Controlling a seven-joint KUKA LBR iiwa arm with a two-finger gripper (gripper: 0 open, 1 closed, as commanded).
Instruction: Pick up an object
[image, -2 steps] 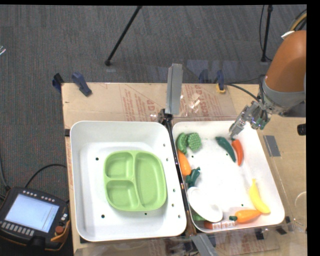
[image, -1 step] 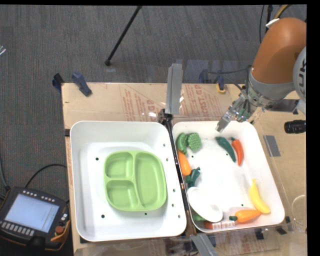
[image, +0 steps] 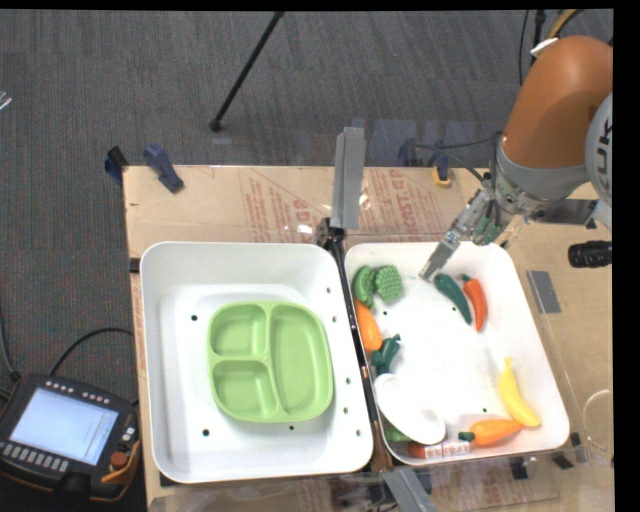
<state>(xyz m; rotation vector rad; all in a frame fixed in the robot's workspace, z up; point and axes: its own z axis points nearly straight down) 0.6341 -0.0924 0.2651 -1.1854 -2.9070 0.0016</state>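
Note:
My gripper (image: 447, 256) hangs over the back of the right bin (image: 535, 330), empty as far as I can see. Its tip is just above the near end of a dark green cucumber (image: 453, 296). A red-orange chili (image: 476, 303) lies beside the cucumber on its right. To the gripper's left sits a green broccoli (image: 385, 283). Along the bin's left wall lie an orange carrot (image: 368, 327) and a dark green vegetable (image: 386, 352). A yellow banana (image: 516, 393), a second carrot (image: 490, 431) and a white dish (image: 410, 408) lie at the front.
The left bin (image: 170, 300) holds a light green divided plate (image: 270, 360). A grey upright post (image: 348, 185) stands behind the gap between the bins. A teach pendant (image: 65, 430) lies on the floor at lower left.

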